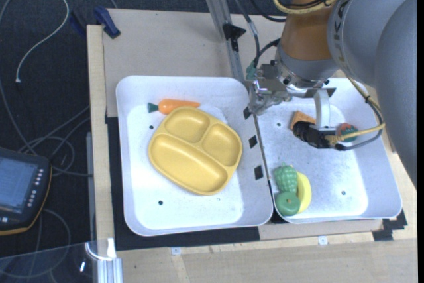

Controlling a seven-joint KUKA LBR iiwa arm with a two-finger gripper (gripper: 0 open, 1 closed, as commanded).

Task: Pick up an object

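Carrot (177, 104) and yellow plate (195, 149) lie just left of the end effector (260, 97), poised over the dividing wall (263, 159), likely choosing a target; apart or together, I cannot tell; a green toy (287, 181) waits loose to its right, nearer the front

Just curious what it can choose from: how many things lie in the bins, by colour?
Yellow: 1, the divided plate
Orange: 2, the toy carrot and a small orange piece
Green and yellow: 1, a bumpy toy
Total: 4 that I can make out
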